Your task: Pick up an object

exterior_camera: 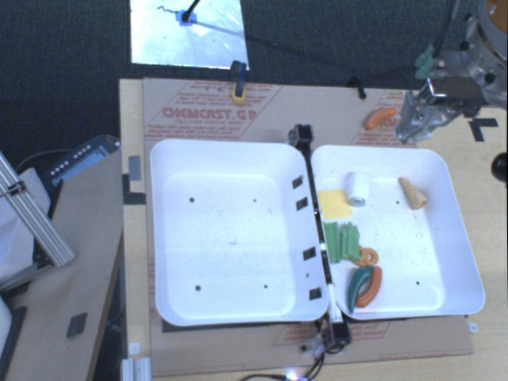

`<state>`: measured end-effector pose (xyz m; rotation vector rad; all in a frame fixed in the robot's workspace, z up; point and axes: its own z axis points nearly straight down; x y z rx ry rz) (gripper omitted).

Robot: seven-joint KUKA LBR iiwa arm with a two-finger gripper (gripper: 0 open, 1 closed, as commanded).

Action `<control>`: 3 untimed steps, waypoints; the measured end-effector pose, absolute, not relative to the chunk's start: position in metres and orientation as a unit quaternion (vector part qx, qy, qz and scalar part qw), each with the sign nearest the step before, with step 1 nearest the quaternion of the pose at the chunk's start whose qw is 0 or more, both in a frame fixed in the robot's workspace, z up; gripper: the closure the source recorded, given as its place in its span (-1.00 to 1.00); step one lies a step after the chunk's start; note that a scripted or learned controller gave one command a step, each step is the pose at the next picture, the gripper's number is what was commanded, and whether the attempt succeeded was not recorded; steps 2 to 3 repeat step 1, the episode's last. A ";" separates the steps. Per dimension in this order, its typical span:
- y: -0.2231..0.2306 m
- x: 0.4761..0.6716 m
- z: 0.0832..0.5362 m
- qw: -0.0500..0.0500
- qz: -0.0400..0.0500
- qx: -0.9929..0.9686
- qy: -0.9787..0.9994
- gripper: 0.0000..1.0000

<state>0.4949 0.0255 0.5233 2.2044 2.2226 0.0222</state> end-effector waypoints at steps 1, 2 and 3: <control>0.070 0.486 0.407 -0.002 -0.003 0.704 0.710 1.00; 0.070 0.486 0.407 -0.002 -0.003 0.704 0.710 1.00; 0.070 0.486 0.407 -0.002 -0.003 0.704 0.710 1.00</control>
